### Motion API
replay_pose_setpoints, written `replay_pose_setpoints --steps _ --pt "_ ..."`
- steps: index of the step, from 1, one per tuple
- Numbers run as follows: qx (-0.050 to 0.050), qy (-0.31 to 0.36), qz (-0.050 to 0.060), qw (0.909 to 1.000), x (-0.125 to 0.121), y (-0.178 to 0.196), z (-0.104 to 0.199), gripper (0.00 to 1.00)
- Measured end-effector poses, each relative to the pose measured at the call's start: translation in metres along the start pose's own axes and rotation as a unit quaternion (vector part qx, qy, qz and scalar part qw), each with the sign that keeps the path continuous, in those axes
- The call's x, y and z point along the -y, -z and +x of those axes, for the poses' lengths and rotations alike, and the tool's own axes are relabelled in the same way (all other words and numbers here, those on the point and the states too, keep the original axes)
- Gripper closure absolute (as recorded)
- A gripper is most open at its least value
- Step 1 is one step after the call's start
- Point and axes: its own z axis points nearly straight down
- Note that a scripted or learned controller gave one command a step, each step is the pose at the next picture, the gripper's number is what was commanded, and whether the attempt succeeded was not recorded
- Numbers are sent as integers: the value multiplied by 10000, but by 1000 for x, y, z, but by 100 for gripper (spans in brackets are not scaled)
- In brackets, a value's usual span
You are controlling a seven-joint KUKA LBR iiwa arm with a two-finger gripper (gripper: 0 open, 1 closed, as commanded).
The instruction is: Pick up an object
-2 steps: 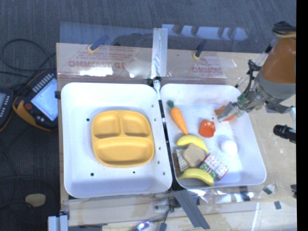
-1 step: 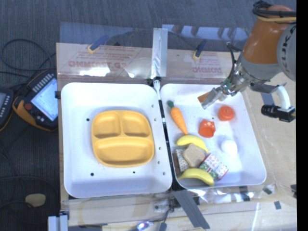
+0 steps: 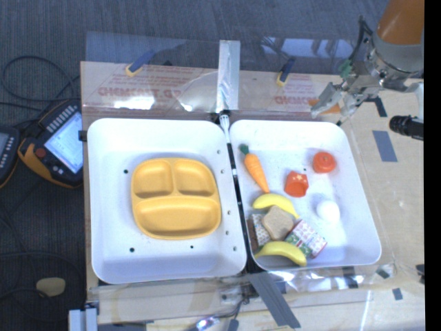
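Note:
The right bin (image 3: 361, 200) holds several toy foods: an orange carrot (image 3: 256, 171), a red tomato (image 3: 324, 161), a red pepper piece (image 3: 296, 184), a white egg (image 3: 328, 210), two yellow bananas (image 3: 273, 202) (image 3: 283, 252), a bread slice (image 3: 278, 221) and a small printed carton (image 3: 307, 240). My gripper (image 3: 336, 106) hangs above the bench just beyond the right bin's far right corner, off to the upper right of the tomato. Its fingers stand open with nothing between them.
A yellow divided plate (image 3: 176, 197) lies in the middle of the left bin (image 3: 103, 205). A handheld pendant (image 3: 58, 143) and cables rest on the floor at the left. A clear sheet with tape and clips lies behind both bins.

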Motion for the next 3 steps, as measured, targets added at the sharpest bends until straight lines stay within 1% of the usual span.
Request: replay_pose_setpoints --steps 1,2,3 --pt "0 -247 6 9997 -17 -23 33 100" --pt "15 -242 13 9997 -17 -14 33 100" --pt "2 -189 4 9998 37 -28 -5 100"
